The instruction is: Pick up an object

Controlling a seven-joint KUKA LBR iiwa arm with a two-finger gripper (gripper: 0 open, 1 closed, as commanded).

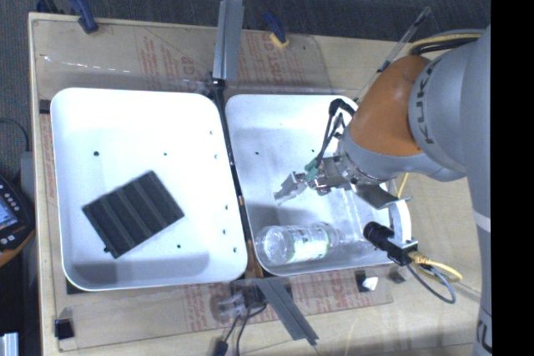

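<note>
Wooden bench (125, 54), arm (434, 112) bent over right bin (267, 121), bottle (300, 243) below

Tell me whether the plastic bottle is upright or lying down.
Lying down: the plastic bottle rests on its side along the right bin's near wall.

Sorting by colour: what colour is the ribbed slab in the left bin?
Dark grey, near black, in the camera view.

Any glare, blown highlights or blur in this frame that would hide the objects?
Camera view: the left bin floor is washed out to near pure white, yet the dark ribbed panel reads sharply; the clear plastic bottle blends into the right bin, with low contrast; the pincer looks slightly soft.
</note>
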